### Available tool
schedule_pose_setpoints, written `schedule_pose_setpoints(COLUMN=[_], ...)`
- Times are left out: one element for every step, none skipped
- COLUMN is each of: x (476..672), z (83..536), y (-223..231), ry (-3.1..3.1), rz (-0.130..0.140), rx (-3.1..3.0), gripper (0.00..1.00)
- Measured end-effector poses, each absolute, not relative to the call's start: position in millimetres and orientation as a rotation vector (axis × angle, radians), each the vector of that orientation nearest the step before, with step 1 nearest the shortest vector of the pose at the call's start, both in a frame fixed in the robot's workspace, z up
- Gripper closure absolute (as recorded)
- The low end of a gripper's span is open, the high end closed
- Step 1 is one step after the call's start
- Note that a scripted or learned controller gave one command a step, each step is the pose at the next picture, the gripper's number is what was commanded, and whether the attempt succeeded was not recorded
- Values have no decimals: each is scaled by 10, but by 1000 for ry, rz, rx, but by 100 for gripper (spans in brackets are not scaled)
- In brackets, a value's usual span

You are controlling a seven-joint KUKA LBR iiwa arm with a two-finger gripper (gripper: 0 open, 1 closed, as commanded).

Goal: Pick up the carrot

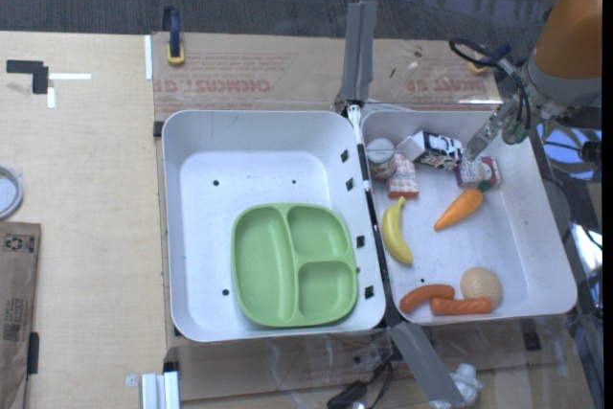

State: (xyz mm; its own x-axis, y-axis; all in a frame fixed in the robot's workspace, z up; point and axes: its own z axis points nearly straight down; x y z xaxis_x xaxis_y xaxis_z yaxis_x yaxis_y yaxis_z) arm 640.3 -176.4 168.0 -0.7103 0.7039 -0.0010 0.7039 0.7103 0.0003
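The carrot [460, 208] lies in the right bin [536, 244], a little above that bin's middle, slanted with its thick end up toward one o'clock and its tip down toward seven o'clock. Its thick end touches a small reddish packet [478, 171]. At eleven o'clock from the carrot sit a black-and-white carton [433, 148], a small jar [380, 154] and another packet [403, 177], crowded against the bin's top left corner. A banana [396, 231] lies at eight o'clock from the carrot, close beside the wall shared with the left bin [192, 206]. Two sausages [442, 300] and a pale round roll [481, 284] rest along the bottom rim, at six o'clock.

Bare white floor opens at three and four o'clock of the carrot, out to the right wall, and also between carrot and banana.

The gripper [479, 145] hangs at the bin's top edge, at twelve o'clock from the carrot, just over the reddish packet; whether its claw is released or clenched cannot be told.

The left bin carries a green divided plate [293, 263] toward its lower right, with open floor along its top and left walls.
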Motion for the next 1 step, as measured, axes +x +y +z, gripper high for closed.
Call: schedule_pose_setpoints(x=[6407], z=[1689], y=[-1767], ry=[2902], rz=[0], rx=[1195], gripper=[0])
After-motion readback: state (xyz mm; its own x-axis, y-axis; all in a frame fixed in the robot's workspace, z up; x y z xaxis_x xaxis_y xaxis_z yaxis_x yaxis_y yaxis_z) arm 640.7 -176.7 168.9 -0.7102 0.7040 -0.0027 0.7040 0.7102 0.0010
